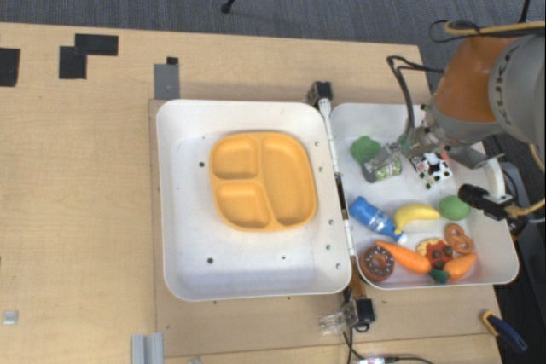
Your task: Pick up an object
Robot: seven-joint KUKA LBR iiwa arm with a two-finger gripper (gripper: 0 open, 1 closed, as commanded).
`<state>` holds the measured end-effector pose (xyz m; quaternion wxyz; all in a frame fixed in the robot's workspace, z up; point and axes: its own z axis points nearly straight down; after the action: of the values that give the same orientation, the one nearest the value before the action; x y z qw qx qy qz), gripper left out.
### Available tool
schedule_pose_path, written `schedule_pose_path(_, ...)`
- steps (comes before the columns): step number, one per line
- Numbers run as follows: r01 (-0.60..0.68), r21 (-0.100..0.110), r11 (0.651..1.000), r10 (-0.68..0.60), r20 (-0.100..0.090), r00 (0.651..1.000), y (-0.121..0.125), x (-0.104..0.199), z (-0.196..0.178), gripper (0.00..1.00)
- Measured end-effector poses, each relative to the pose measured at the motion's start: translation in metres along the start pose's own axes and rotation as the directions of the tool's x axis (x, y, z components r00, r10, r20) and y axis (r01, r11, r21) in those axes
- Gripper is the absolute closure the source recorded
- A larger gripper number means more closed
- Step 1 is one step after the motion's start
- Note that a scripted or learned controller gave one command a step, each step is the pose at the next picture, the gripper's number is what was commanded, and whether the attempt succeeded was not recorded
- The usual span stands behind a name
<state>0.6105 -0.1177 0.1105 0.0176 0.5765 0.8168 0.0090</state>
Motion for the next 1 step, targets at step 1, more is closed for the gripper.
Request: schedule_pose_path(1, 0.021, 0.0, 1.0, -0.021, 0.001, 1.0, 0.0, -0.0021, 0.0001, 0.0)
